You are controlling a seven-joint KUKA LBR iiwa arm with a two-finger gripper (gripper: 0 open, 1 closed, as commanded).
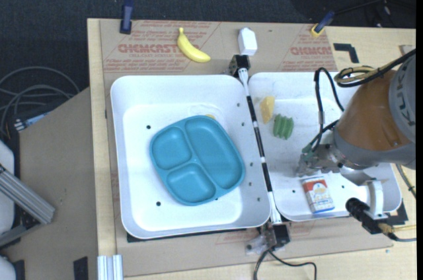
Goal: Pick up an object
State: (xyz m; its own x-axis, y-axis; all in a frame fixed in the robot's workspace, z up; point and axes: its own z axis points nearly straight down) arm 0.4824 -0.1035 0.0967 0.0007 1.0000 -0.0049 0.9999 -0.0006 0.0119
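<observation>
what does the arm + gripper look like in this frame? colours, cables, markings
The arm is bulky and rounded: a grey body with a wide orange band above the wrist. A thin black cable loops over the right bin beside it, and yellowish cabling sits near the arm's top. The gripper is a small dark, metallic assembly, too blurred to make out its detail. No readable markings.

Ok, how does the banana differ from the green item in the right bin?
The banana is yellow and curved; the green item is short, ribbed and blocky. The banana lies outside the bins on the board behind them; the green item lies inside the right bin, beside a pale yellow piece. Both are small and lie untouched.
</observation>
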